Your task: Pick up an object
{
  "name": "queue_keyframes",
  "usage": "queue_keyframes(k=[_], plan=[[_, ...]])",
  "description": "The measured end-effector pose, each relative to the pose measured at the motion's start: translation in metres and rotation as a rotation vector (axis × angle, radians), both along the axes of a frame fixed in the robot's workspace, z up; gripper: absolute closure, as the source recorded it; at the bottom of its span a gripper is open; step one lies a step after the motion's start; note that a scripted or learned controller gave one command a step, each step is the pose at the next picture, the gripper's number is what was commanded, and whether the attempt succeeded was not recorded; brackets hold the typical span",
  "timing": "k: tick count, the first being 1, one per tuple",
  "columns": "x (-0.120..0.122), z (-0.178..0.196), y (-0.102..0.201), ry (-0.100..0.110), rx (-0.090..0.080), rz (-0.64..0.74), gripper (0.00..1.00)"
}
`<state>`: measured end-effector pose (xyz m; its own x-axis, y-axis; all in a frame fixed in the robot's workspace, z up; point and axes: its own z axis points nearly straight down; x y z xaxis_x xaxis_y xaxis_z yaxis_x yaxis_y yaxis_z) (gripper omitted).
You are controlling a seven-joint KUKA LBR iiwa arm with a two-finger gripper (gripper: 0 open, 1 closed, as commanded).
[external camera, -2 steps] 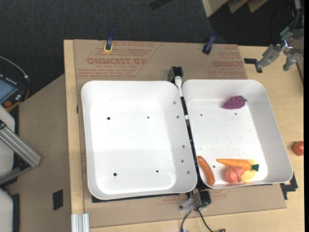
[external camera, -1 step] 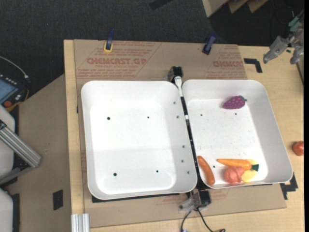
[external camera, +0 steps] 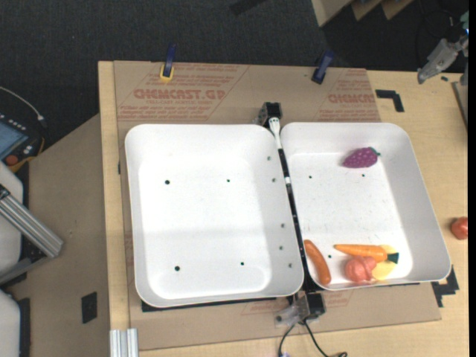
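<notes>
- Two white bins sit side by side on the bench: the left bin (external camera: 201,207) and the right bin (external camera: 416,192), which holds all the toy food.
- Nothing is picked up yet. My gripper (external camera: 444,56) is far off at the top right, well away from the food. It is too small and blurry, so I cannot tell if it is spread or pressed together.
- I think the toy carrot (external camera: 361,251) is my best pick. It lies near the front edge of the right bin, long ways left to right, green end to the right.
- Next I should come down over its middle and squeeze across its thin sides.
- Careful: a pink toy (external camera: 358,270) touches it.
</notes>
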<state>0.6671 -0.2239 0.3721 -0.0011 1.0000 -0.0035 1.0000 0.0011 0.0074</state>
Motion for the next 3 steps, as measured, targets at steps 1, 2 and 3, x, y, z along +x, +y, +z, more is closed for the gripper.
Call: queue_keyframes(k=[1, 2, 3], plan=[[0.000, 0.127, 0.028, -0.009, -0.002, 0.003, 0.00], [-0.072, 0.120, 0.012, 0.009, 0.004, -0.005, 0.00], [-0.011, 0.166, 0.052, -0.003, 0.000, 0.005, 0.00]])
